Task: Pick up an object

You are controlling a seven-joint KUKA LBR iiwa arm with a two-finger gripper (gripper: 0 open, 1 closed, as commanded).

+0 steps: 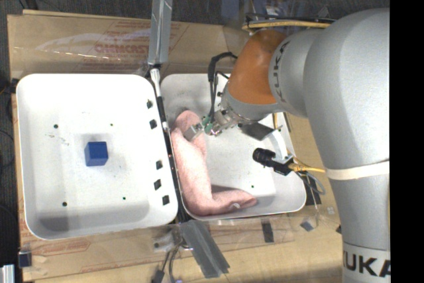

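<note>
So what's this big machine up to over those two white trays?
A grey robot arm with an orange band reaches in from the right over the right-hand white bin. Its gripper is down at the upper end of a soft pink cloth that lies bent along the bin's left side. Whether it has actually caught the cloth is not visible. In the left-hand white bin a small blue cube sits on its own, untouched.

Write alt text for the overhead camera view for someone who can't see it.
A grey robot arm reaches into the right bin, its gripper at the upper end of a pink cloth. A small blue cube sits in the left bin.
</note>
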